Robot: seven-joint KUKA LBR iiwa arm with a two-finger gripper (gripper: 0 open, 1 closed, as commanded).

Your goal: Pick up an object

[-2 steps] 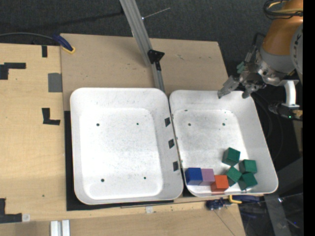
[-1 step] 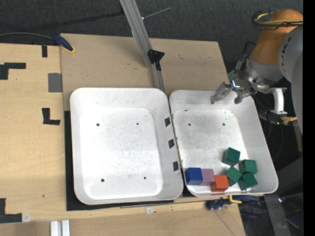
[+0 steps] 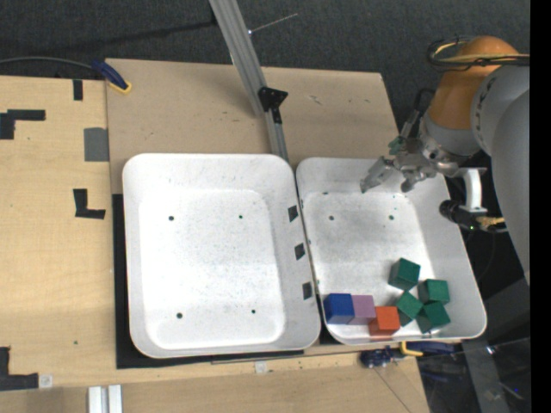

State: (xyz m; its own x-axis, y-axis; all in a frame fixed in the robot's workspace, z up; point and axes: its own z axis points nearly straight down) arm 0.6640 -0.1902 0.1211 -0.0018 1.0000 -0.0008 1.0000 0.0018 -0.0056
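Nearest the camera, along the bench's front edge, a small blue clamp sits just below the right bin. In that bin's near corner the blocks lie bunched together: a blue cube touching a lilac cube, an orange cube just in front of the lilac one, and four dark green blocks clustered to the right, some tilted against each other. All are small, plain, matte cubes with crisp edges; none is lifted.

The left bin lies just beside the right one, their rims touching, both resting on a dark mat over a pale wooden bench marked with black tape pieces.

Farther back, over the right bin's far edge, the gripper hovers with its two grey fingers spread apart and nothing between them, well apart from the blocks. The orange-banded arm rises behind it at the right.

Beyond, a slanted metal rail crosses the bench's back, another blue clamp grips its far left edge, and dark grey carpet covers the floor.
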